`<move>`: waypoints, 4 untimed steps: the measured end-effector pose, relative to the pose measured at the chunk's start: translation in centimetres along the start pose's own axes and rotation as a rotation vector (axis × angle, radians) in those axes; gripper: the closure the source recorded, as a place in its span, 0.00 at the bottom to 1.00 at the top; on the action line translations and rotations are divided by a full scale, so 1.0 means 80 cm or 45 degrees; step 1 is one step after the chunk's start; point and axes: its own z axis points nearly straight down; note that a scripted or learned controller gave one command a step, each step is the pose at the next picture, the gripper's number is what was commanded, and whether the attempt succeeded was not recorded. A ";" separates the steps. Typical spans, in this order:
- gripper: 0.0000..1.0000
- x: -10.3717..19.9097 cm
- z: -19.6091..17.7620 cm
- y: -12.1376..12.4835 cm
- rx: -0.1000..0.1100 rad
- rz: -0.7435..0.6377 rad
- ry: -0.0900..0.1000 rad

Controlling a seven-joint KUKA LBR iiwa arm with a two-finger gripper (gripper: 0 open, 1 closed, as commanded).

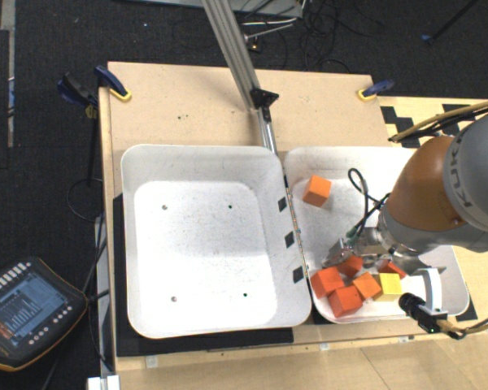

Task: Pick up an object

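Blocks: a cluster of orange blocks (339, 287) and one yellow block (389, 283) lies in the lower part of the right bin (335, 163), lower right of the frame; the blocks touch one another.
Lone block: a single orange cube (317, 190) sits apart, higher in the same bin, near its left wall.
Tool: the tool (351, 254) is low over the cluster, just above the topmost orange block; whether it is released or clenched, I cannot tell.
Arm: the grey arm with its orange band (423, 187) enters from the right edge.
Left bin (202, 238): centre of the frame, beside the right bin.
Table (195, 104): tan board under both bins.
Pendant (24, 307): lower left corner.
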 end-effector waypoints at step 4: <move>1.00 -0.008 -0.212 0.004 -0.007 -0.005 -0.001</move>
